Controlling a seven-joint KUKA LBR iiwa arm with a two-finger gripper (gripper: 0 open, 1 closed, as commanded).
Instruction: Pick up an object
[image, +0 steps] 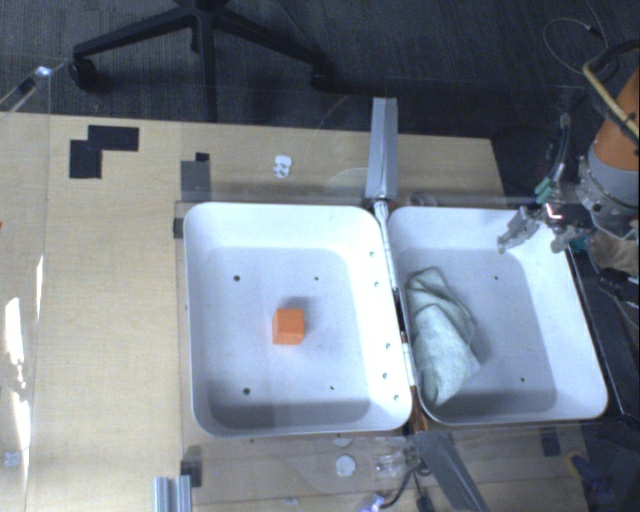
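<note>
No legible text, label, brand or number anywhere — bins, bench, arm alike.

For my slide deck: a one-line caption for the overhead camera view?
End effector over right bin's far corner; cloth inside, orange cube in left bin.

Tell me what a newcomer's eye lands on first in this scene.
The small orange cube stands out most, alone near the middle of the left bin. Next comes the crumpled white cloth in the right bin, lying close to the divider between the two. At the right bin's upper right corner, the pincer hangs over the rim, apart from both things.
</note>
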